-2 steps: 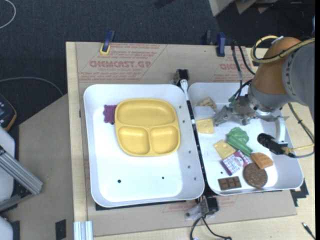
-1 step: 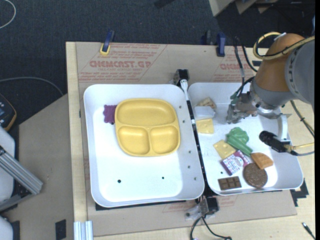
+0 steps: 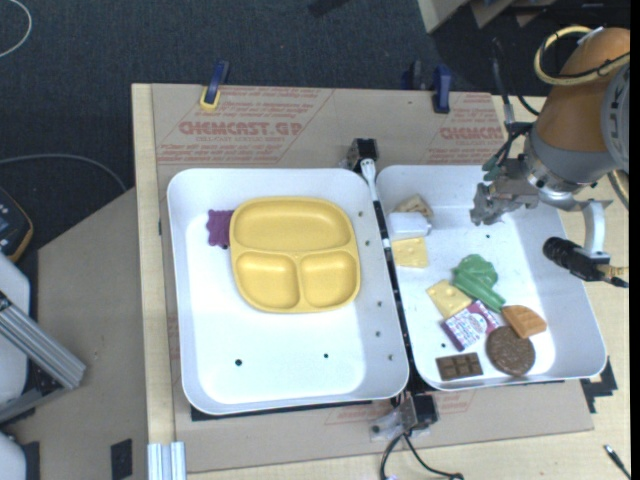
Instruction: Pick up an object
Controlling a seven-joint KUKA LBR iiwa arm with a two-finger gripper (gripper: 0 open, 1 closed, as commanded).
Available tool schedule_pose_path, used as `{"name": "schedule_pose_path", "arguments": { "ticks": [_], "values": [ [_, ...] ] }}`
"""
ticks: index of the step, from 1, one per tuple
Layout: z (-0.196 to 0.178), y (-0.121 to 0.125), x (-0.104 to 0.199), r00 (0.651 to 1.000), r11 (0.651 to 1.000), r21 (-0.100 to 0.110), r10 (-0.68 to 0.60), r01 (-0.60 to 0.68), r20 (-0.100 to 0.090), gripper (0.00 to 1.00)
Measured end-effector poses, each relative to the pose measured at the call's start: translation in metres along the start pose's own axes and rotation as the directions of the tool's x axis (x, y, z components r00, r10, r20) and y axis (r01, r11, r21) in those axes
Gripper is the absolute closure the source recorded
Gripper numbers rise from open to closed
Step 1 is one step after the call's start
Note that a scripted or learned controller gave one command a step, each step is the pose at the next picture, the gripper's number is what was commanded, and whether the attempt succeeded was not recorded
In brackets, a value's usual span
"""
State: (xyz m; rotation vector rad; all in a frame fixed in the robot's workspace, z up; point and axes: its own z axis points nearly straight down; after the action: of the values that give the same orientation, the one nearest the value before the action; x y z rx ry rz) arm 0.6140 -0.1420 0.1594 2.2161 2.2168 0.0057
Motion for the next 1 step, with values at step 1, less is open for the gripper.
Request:
{"name": "schedule_pose_path", "arguments": {
  "ticks": [1],
  "values": [
    [-0.0621,-0.0006,-0.0077,1.000,1.000,-0.002,0.000,0.000,0.001,1.00]
  ]
}}
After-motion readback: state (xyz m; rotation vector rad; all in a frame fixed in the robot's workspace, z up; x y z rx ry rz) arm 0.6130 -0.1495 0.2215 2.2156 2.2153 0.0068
